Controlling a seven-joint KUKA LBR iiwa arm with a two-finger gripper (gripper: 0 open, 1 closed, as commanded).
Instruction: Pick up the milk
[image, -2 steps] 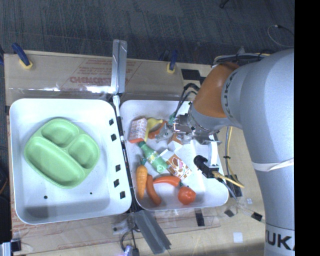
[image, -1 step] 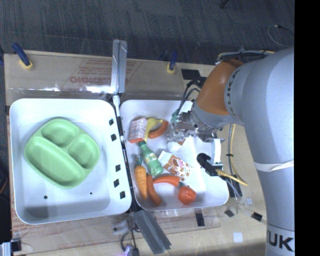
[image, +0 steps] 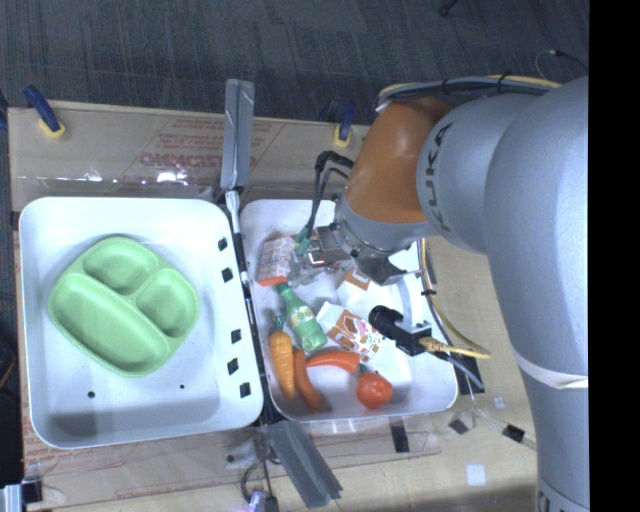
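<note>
Green divided plate (image: 122, 302) fills my left bin (image: 40, 400). Milk carton (image: 357, 336) lies mid right bin (image: 440, 395), at five o'clock from my gripper (image: 318, 250); whether it's open or closed, I can't tell.

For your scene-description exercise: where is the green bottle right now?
The green bottle lies in the right bin, near its left wall, between the carrot below it and the carton to its right.

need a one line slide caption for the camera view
KUKA arm reaches over the right bin of toy food; green divided plate sits in the left bin.
</note>
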